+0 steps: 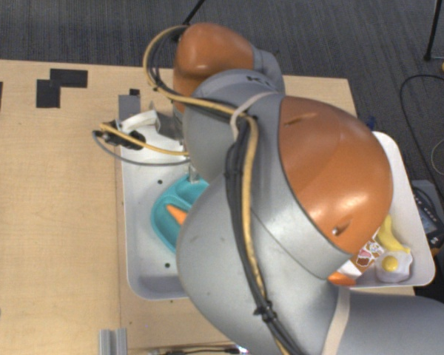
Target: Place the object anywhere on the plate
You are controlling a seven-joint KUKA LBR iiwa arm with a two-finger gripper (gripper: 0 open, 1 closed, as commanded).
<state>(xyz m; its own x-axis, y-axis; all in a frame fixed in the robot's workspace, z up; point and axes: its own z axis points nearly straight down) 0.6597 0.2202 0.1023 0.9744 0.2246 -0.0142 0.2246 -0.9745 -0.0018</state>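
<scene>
My pincer (190, 170) hangs over a white bin (137, 272), largely masked by the grey and orange arm (296, 198); I cannot tell whether it is spread or pressed together. Just nearer the camera than the pincer, the teal plate (161, 219) lies in that bin, an orange object (177, 214) resting on it, half hidden by the arm. Well beyond the arm, the second bin (408, 198) holds a yellow piece (388, 235) among other small items on the tan table (52, 198).

The wooden bench (52, 198) bears a left-hand bin (137, 272) and right-hand bin (420, 261).
</scene>
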